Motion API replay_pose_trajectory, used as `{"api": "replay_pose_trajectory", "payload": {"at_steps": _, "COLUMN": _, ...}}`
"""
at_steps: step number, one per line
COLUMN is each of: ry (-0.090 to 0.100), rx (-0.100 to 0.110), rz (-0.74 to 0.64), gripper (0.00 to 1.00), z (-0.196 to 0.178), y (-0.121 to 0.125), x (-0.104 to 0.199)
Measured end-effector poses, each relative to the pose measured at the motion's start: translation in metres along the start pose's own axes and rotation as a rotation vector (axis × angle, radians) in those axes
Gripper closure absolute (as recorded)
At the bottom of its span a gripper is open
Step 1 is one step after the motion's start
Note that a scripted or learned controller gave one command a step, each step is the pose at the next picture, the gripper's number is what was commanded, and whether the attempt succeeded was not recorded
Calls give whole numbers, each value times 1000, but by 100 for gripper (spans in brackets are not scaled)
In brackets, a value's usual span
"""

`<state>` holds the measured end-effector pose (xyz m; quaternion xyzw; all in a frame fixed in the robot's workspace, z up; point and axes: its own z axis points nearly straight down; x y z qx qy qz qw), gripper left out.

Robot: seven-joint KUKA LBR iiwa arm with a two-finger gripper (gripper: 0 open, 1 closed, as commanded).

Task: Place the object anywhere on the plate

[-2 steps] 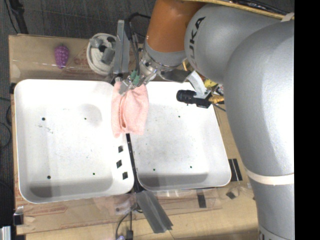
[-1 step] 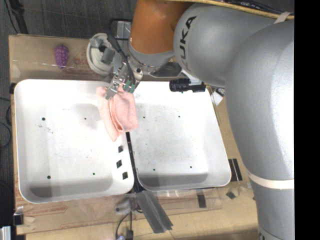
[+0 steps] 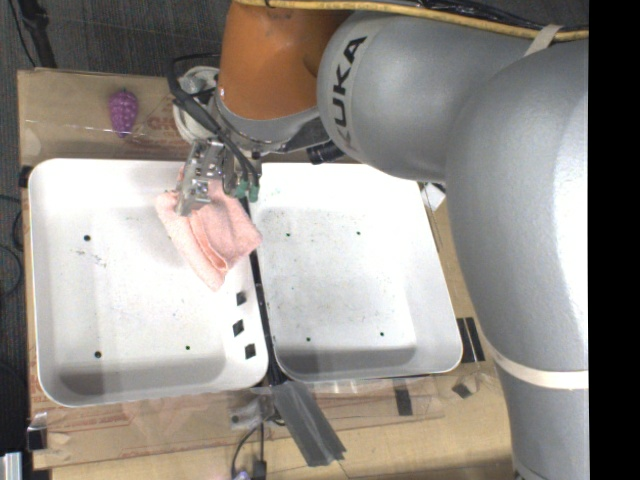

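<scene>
A pink folded cloth [image 3: 215, 236] hangs at the right side of the left white bin [image 3: 90, 298], its right corner reaching over the rim between the bins. My gripper [image 3: 203, 193] comes down from the orange-banded wrist at the bin's back right, and its metal fingers [image 3: 189, 201] pinch the cloth's upper left corner. The rest of the cloth droops down and to the right below the fingers.
The right white bin [image 3: 350, 298] lies beside the left one, with the grey arm [image 3: 470, 118] passing over its back and right side. A small purple object [image 3: 123, 111] sits on the bench behind the left bin. A white round thing [image 3: 190, 108] shows behind the wrist.
</scene>
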<state>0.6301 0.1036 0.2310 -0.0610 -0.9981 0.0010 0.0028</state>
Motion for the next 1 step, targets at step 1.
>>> {"api": "replay_pose_trajectory", "payload": {"at_steps": 1, "ry": -1, "rx": 0, "rz": 0, "gripper": 0, "z": -1, "y": 0, "x": 0}}
